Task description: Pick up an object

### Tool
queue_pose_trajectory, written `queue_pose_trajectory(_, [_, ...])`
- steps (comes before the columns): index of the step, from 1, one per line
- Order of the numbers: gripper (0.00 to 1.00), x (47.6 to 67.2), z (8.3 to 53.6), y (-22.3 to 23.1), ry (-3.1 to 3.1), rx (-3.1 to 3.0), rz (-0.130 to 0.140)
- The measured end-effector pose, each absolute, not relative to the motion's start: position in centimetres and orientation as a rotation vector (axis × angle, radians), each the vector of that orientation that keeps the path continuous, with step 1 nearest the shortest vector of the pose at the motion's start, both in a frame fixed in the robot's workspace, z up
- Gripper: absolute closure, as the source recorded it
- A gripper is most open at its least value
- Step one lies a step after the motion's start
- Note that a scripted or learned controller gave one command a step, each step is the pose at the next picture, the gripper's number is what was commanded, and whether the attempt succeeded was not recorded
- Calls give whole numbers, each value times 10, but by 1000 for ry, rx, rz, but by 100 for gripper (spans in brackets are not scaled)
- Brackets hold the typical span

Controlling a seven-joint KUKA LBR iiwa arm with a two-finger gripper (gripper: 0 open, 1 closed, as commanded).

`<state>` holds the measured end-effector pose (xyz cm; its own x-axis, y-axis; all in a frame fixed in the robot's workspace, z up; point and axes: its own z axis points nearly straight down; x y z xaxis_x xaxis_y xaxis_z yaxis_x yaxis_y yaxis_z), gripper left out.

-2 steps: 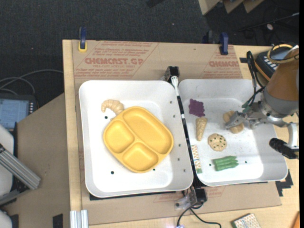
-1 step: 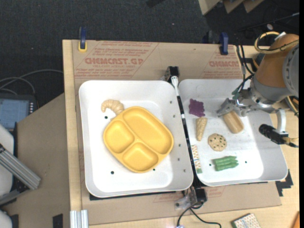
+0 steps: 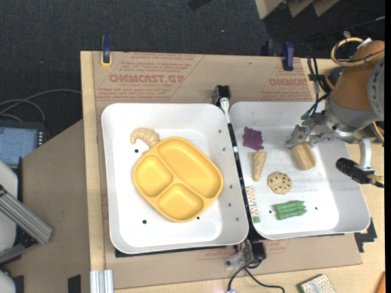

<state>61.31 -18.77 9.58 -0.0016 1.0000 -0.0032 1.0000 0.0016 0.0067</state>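
Left bin (image 3: 116,163), frame centre-left: yellow tray (image 3: 177,179) with three wells, looks like rigid plastic, broad and awkward for a two-finger grab, only the rim offers a hold. Croissant (image 3: 144,136) touching the tray's upper-left edge, toy food by the look, light, curved, best pinched across its middle. Cardboard (image 3: 153,72) under the bins reads "CHEMCAST GP" in red, repeated upper left and upper right, rest too faint. Right bin (image 3: 342,221): purple piece (image 3: 253,138) at top, lumpy, probably soft plastic; cone (image 3: 259,163) just below it, tapered, may slip toward the narrow end, so grip near the wide end; cookie (image 3: 280,182) flat and low, hard to get fingers under; green piece (image 3: 289,209) lower, ridged, take it across the short side. Tan cylinder (image 3: 303,156) mid-right looks smooth, light, may roll; grip across its width. Gripper (image 3: 300,138) sits directly above the cylinder's upper end, touching or nearly so; finger state: cannot tell, and nothing is visibly held.
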Motion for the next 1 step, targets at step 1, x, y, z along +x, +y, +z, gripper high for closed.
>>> queue_pose_trajectory(1, [100, 615, 191, -68, 2231, 2204, 17])
